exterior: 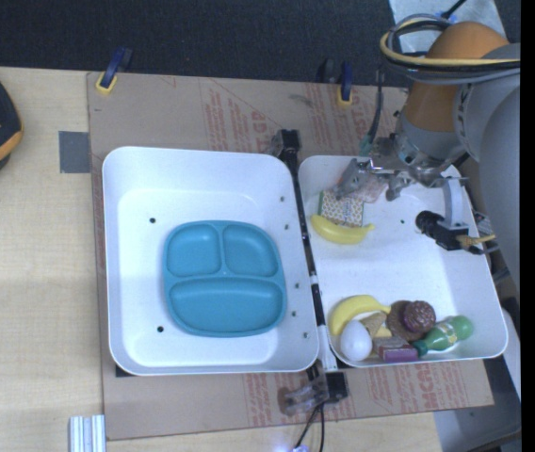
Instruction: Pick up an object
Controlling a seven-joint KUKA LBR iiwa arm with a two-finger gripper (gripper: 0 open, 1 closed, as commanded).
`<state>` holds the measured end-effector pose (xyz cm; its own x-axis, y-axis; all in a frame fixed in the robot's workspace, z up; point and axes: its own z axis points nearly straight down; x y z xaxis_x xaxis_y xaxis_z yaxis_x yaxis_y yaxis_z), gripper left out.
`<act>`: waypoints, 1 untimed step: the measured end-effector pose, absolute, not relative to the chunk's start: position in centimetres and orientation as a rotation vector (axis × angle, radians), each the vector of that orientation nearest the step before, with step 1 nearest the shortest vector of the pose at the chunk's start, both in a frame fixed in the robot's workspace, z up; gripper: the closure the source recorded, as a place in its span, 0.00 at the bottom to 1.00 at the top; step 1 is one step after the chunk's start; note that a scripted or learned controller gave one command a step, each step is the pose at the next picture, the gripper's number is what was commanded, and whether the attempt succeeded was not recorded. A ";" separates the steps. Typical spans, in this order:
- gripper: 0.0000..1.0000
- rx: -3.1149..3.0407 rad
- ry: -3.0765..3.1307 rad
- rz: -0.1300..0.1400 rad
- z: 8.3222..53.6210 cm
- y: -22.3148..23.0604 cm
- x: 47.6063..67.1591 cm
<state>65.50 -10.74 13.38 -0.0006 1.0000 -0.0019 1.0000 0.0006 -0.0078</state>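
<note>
Bright, even overhead light; soft glare on the shallow white plastic bins; faint shadows; slightly soft focus throughout.

The right shallow white plastic bin has bare floor across its middle, between two clusters. At its far left corner a yellow plastic banana and a patterned cloth-like piece lie touching, with the claw just above them. Its near edge is crowded: a second yellow banana, a white egg, a brown round toy and a green bottle-shaped toy. The left white bin holds a blue divided plastic plate, with open floor all round it.
</note>
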 end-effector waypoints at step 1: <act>0.00 -2.214 -2.226 0.003 9.3 -9.5 65.7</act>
<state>65.72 -9.47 9.32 -0.0056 1.0000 0.0003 1.0000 0.0056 -0.0026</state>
